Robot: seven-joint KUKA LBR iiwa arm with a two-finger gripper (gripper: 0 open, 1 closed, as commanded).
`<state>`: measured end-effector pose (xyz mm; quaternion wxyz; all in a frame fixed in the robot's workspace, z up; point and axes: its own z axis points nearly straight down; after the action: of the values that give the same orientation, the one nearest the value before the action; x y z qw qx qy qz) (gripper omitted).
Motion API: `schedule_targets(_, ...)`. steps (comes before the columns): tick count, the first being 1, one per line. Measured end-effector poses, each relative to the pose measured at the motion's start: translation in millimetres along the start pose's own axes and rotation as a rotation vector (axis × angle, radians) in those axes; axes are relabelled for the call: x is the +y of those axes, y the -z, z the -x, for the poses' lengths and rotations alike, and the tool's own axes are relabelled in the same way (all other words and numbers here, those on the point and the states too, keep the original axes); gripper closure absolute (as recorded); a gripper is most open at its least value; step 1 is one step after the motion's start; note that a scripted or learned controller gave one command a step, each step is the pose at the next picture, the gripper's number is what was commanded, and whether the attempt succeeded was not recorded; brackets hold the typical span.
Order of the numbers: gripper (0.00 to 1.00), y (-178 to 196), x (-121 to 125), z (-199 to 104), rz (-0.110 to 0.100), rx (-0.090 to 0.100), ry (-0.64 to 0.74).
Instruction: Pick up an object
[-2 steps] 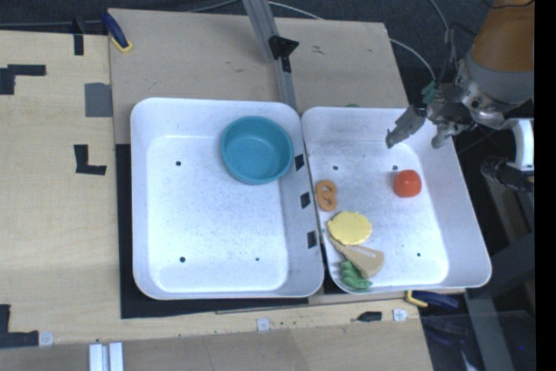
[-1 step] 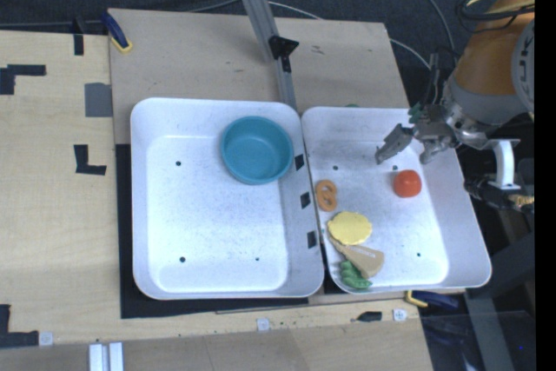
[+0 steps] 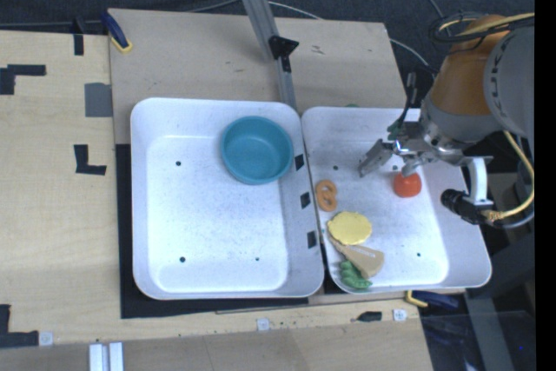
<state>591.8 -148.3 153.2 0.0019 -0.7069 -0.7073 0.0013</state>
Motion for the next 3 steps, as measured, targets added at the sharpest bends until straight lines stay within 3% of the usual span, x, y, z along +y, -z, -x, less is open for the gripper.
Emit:
schedule_targets(1, 0.00, -57.1, 6.7, -5.5, -0.001, 0.000, 0.000)
schedule_targets(2, 1.00, -44.1, 8.1, -5.2, 0.004, -0.001, 0.001)
schedule_targets(3, 1.00, 18.1, 11.5, -3.5, 0.009, -0.002, 0.000)
